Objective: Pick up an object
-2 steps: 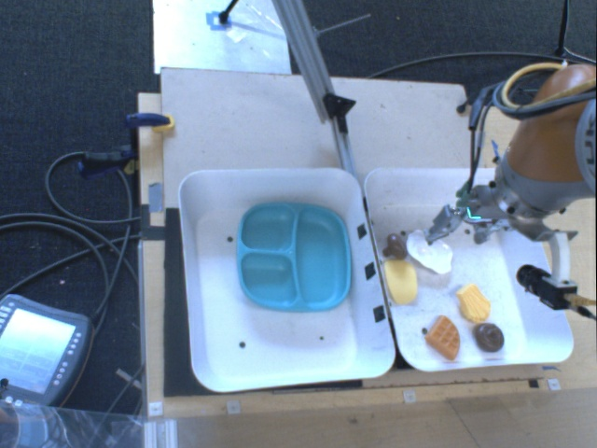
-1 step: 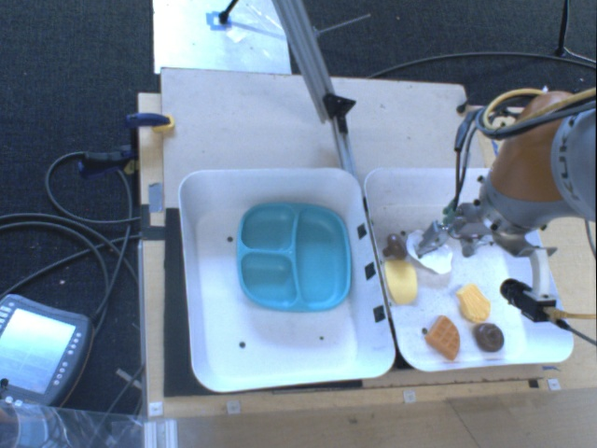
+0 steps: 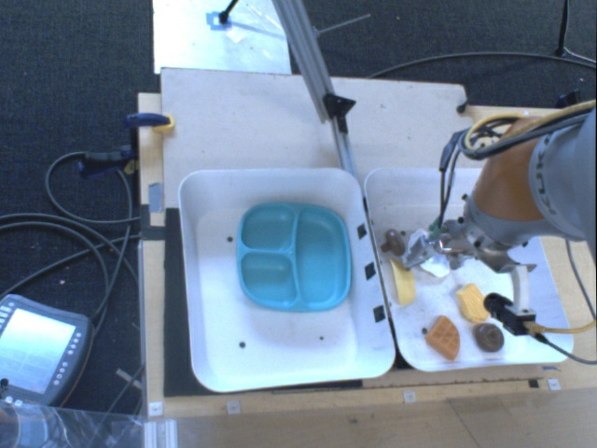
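My gripper (image 3: 417,251) is low in the right bin (image 3: 410,187), near its left wall, reaching in from the right. A small brown piece (image 3: 394,244) lies just left of it, and a yellow wedge (image 3: 403,283) lies right below it. Further front in that bin are an orange waffle-like piece (image 3: 444,337), a yellow piece (image 3: 472,302) and a dark brown round piece (image 3: 488,337). I see nothing between the fingers.
The left bin (image 3: 210,343) holds a blue divided plate (image 3: 294,256). A slanted metal pole (image 3: 308,54) crosses above the gap between the bins. Cables and a pendant (image 3: 37,343) lie off the bench to the left.
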{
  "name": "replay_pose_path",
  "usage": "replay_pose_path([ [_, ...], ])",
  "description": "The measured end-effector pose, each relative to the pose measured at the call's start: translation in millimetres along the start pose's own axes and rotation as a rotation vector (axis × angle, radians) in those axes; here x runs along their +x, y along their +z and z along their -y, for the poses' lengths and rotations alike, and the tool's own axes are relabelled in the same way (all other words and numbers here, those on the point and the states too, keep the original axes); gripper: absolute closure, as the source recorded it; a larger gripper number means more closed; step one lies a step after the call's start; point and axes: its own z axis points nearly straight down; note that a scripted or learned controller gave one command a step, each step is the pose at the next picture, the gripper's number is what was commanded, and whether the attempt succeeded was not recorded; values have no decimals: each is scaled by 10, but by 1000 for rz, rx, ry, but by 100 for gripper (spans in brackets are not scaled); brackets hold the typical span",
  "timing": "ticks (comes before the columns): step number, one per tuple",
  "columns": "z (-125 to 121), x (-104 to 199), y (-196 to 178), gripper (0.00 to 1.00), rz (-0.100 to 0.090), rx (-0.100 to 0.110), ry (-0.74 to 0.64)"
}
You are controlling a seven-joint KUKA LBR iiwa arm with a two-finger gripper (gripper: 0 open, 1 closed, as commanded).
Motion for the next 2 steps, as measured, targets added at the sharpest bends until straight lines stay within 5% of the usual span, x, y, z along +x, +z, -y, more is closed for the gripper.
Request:
replay_pose_path([
  [1, -18, 0, -137, 100, 0, -6, 0],
  [2, -1, 20, -576, 100, 1, -8, -4],
])
